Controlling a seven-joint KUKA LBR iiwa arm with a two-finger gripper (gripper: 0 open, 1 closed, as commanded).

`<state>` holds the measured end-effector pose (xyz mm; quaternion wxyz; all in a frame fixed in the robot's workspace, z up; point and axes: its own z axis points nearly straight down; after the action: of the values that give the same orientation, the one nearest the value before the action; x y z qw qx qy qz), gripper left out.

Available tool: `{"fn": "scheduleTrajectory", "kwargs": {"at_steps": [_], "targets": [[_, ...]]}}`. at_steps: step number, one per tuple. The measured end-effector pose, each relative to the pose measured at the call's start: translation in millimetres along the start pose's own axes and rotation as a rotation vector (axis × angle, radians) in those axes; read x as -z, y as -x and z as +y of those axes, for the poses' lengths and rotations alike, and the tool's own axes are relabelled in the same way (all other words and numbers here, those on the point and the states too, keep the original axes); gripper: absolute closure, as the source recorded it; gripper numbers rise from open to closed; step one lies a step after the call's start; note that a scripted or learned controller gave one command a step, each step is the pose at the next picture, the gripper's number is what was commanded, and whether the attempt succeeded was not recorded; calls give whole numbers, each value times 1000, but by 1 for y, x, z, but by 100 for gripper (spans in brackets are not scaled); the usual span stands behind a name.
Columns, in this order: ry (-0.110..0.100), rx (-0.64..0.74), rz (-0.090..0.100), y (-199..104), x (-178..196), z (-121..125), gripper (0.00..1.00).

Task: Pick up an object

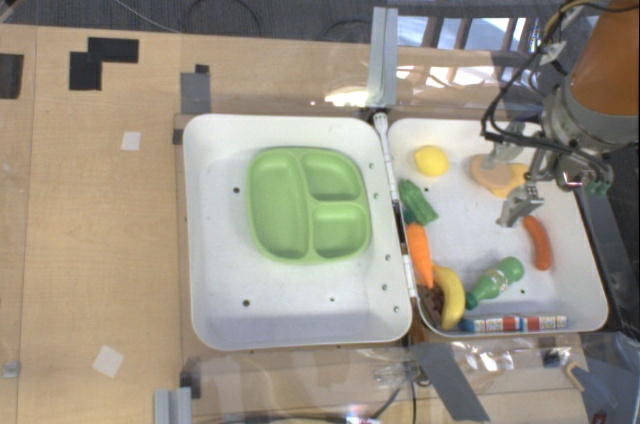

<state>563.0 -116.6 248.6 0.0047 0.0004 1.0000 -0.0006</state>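
Observation:
My gripper (520, 208) hangs over the right bin (468, 230), near its upper right part. It is just below a tan slice-shaped item (494, 175) and just left of the upper end of a red sausage (540, 243). I see nothing held in it. Also in this bin are a yellow lemon (431, 161), a green pepper (417, 202), an orange carrot (421, 254), a banana (451, 296), a green bottle (496, 280) and a flat red, white and blue tube (515, 323) along the front wall.
The left bin (215, 292) holds a green divided plate (307, 204). A metal divider (392, 212) separates the two bins. The arm's grey body and orange band (605, 62) with cables stand over the right bin's far right corner.

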Motion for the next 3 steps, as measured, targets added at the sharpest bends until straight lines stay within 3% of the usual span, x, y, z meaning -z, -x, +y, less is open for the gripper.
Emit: {"fn": "scheduleTrajectory", "kwargs": {"at_steps": [1,2,3], "targets": [[4,237,10,-12,-131,-35,0],[1,179,-7,19,-159,29,0],[1,-118,-4,46,-160,34,0]]}}
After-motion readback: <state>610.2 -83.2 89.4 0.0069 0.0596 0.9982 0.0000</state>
